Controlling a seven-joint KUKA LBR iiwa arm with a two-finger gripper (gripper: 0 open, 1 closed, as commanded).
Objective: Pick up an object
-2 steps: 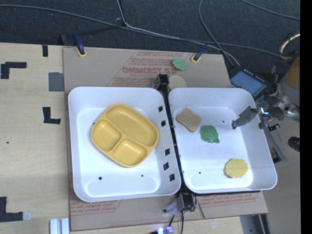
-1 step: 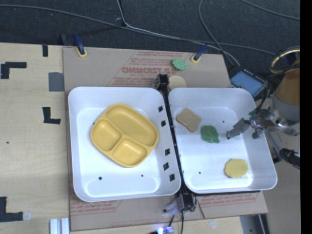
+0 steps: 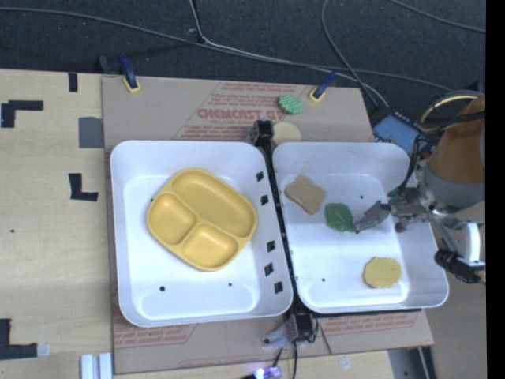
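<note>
Gripper (image 3: 364, 224) at three o'clock of green piece (image 3: 339, 216), perhaps touching; grip state impossible to tell.

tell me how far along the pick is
Done: the arm has reached into the right bin, and the gripper sits low right beside the green piece. In hand: nothing visibly held; the green piece lies on the bin floor, not seen between the fingers. Left: grasp and lift. The tan piece and yellow disc lie untouched, and the yellow tray rests in the left bin.
</note>
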